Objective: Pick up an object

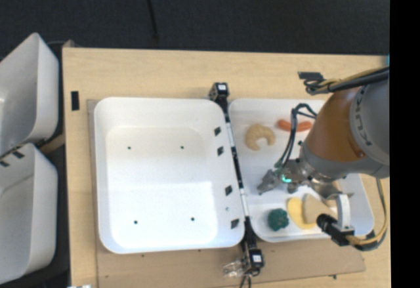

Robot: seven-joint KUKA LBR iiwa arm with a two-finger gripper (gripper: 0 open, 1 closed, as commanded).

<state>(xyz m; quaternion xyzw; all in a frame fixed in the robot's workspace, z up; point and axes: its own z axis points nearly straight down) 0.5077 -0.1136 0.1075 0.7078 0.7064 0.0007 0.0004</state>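
Tool [270,182] low in the right bin [262,109], above the green lump [278,218].
We cannot tell its grip; we judge it lining up a pick.

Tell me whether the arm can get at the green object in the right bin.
Probably yes: the green object lies uncovered near the bin's front edge, just below the gripper, with nothing on top.

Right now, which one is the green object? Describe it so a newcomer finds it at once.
Look in the right-hand white bin, the one the grey arm reaches over. Near its front edge, close to the divider between the bins, sits a small dark green lump. It lies beside a pale yellow piece; it is the only green item there.
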